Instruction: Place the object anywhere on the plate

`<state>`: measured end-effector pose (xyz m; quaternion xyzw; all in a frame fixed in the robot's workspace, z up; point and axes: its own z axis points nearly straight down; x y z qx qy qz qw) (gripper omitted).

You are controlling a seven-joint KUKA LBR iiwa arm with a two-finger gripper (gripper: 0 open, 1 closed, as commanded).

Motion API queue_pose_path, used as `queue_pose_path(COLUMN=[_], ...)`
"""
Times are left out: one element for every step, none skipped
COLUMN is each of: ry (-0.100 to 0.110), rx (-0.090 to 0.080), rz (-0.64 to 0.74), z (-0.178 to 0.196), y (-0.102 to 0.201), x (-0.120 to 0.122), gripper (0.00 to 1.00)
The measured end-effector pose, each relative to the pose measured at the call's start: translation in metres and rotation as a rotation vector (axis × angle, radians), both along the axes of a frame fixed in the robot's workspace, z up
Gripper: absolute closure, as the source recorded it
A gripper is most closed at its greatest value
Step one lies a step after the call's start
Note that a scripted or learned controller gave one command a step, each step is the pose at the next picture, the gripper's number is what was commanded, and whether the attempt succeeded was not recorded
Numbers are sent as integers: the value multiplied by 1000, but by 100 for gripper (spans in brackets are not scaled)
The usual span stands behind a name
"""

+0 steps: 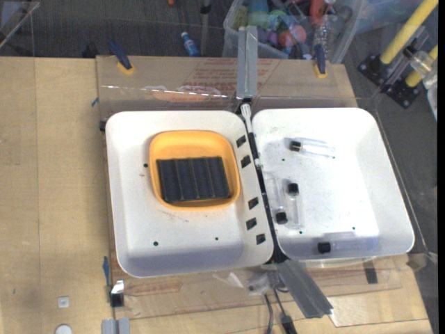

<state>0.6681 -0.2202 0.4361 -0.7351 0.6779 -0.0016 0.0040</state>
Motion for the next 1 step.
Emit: queue_pose_path(ry=[0], rx=[-2], rz=[351], z=[-1], y=[4], x=[0], gripper=[100])
